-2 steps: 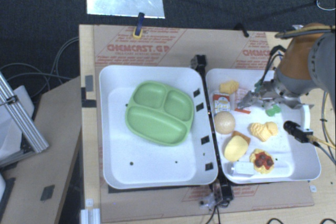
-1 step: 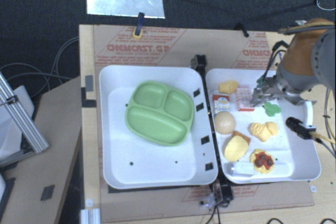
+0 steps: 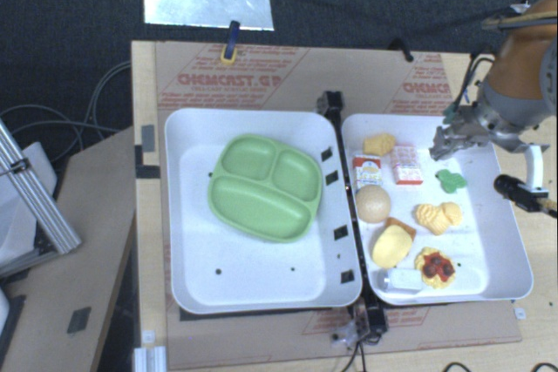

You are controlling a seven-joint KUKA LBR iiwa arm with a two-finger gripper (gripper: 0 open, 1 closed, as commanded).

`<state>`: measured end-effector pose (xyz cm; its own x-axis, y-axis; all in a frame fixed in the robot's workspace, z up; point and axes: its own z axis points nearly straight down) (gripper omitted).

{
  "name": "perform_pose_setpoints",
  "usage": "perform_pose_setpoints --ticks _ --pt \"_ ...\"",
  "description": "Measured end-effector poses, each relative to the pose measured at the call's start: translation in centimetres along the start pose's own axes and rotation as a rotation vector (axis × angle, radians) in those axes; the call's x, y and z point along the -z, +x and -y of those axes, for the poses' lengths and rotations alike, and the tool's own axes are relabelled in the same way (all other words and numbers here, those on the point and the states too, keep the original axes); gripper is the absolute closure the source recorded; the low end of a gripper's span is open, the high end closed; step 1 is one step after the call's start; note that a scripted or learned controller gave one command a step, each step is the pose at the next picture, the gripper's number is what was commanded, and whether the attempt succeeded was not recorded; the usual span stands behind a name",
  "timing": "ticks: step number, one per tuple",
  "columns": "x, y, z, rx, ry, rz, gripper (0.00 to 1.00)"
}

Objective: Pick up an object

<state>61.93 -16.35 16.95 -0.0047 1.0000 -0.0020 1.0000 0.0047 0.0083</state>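
**Arm poised over the far edge of the right bin**

The grey arm with its orange band [image 3: 521, 65] reaches in from the right, and its gripper [image 3: 443, 144] hangs over the far part of the right shallow white bin [image 3: 514, 270]. Whether the gripper is wide or narrow cannot be told from this slant; nothing is seen between its tips.

Just below the gripper lies a small green leafy toy piece [image 3: 451, 180]. To its left sit a pink-and-white packet [image 3: 406, 165], a small red-and-white carton [image 3: 367, 170] and a tan biscuit-shaped toy [image 3: 378, 143]. Nearer the front are a round beige ball [image 3: 373, 204], a yellow bunch-like toy [image 3: 438, 215], a yellow pear-shaped toy [image 3: 391, 246] and a red-and-yellow pizza-like piece [image 3: 435, 267].

The left shallow white bin [image 3: 200, 292] holds a pale green divided plastic plate [image 3: 266, 186], lying flat near the middle. Both bins rest on the counter [image 3: 288, 76], touching along their inner walls.
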Motion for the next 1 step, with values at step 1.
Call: perform_pose_setpoints --ticks 1 --pt "5.49 -0.04 -0.24 0.001 0.0 0.0 1.0"
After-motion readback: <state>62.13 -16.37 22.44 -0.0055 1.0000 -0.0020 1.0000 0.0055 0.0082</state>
